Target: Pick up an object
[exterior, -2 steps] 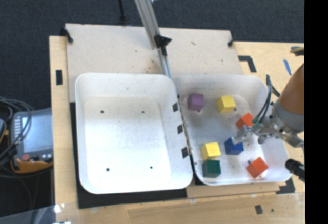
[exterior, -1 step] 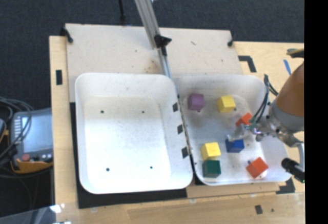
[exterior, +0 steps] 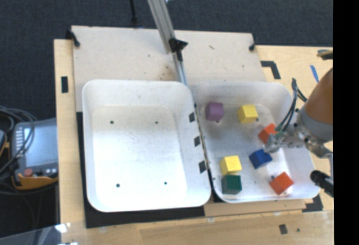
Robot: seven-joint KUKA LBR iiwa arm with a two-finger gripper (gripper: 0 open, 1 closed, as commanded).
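Jaws (exterior: 273, 143) beside orange block (exterior: 266, 133) (seemingly tilted).

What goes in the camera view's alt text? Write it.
The gripper hangs over the right bin beside an orange block and a blue block; purple, yellow, green and orange blocks lie around. The left bin sits alongside.

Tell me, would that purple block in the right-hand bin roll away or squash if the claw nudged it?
The purple block looks like a small cube with flat faces, so it would probably slide, not roll. Its edges look crisp, which suggests something stiff. It sits apart from the yellow block, so a gentle push likely wouldn't knock into neighbours at once.
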